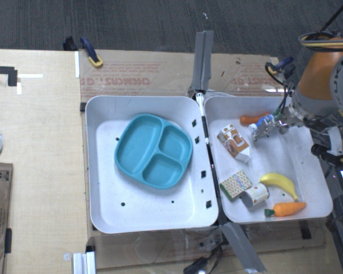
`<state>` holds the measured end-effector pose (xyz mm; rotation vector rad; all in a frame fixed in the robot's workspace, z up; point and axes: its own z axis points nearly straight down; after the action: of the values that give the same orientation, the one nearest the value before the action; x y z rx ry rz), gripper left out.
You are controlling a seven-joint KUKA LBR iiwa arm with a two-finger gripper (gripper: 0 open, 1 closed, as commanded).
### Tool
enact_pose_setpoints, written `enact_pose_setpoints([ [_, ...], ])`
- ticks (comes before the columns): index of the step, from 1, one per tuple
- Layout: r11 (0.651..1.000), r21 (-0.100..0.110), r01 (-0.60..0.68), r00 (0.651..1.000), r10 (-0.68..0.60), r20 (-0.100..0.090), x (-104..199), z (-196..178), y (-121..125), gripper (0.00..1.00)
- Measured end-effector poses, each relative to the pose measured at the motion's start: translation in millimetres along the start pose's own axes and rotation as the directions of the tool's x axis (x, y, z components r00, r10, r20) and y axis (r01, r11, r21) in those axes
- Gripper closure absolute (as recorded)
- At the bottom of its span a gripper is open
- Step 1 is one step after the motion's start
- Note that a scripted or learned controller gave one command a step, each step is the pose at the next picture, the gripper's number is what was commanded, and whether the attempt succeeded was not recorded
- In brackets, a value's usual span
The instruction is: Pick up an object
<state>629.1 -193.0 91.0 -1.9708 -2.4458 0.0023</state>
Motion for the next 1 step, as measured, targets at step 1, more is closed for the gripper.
enact_pose_setpoints([
  [1, 1.000, 0.000, 0.003, 1.000, -0.003, 0.003, -0.6, -9.4, 0.6, 1.00],
])
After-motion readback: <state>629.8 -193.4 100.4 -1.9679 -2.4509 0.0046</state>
